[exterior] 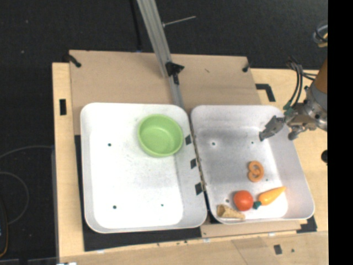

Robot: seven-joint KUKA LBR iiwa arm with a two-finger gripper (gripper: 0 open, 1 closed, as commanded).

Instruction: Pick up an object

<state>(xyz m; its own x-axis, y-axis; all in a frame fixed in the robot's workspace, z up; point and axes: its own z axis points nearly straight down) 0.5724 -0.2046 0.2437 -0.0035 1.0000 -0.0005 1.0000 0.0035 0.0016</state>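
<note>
Four small items (255, 170) in the right bin (220, 126), below the tool (281, 127)

Wooden bench (63, 148) bearing 2 shallow white bins side by side: left bin (99, 192), right bin (220, 126).

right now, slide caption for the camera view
Robot hand above right white bin holding small toy foods; round green plastic bowl in left bin.

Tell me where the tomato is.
The tomato lies in the right bin, near its front edge, between a tan scrap and the carrot, below the pretzel.
</note>
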